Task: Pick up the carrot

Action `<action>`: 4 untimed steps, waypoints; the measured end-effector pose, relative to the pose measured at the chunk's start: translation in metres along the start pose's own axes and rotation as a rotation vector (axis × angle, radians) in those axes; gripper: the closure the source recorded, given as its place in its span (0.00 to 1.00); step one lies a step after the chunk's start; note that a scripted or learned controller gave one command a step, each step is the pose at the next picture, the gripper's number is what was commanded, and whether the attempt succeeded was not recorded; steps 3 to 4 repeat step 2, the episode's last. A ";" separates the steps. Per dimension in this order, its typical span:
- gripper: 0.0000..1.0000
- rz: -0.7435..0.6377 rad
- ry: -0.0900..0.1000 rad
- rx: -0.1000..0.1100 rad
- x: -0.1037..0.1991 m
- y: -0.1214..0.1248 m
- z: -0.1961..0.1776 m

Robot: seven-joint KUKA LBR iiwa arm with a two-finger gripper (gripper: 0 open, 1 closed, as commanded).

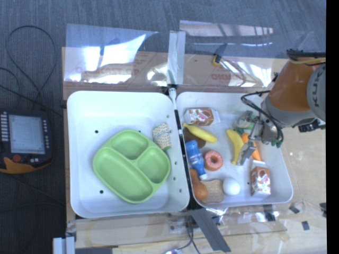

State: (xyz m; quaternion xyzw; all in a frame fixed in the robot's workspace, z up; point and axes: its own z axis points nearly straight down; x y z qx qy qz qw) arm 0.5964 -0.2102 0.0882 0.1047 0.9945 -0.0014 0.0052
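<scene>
Looking down at a slant on a desk that carries two shallow white bins side by side. The left bin, at centre left of the frame, holds a green divided plate and a small patterned packet just beside the plate's upper right edge. The right bin, at centre right, is crowded with toy food. The grey arm with its orange band reaches in from the right edge of the frame, and its gripper hangs low over the right half of that bin. Whether the gripper is wide or narrow cannot be told; cables and the wrist blur its outline.

In the right bin, from bigger to smaller: a snack packet at the top, a blue bottle, a brown bread piece at the bottom, a juice carton at lower right, two bananas and, a pink doughnut, a white egg.

The carrot, a small orange sliver, lies just to the right of the gripper tip, between the second banana and the bin's right wall, above the carton. Its long axis seems to run top to bottom in the frame, though much of it is hidden by the gripper, so the reach is likely very short
</scene>
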 end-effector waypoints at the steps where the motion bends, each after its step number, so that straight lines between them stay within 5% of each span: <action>1: 1.00 -0.002 -0.012 0.004 -0.004 0.001 -0.014; 2: 1.00 0.024 -0.002 -0.001 0.035 0.021 -0.098; 4: 1.00 0.024 -0.002 -0.001 0.035 0.021 -0.098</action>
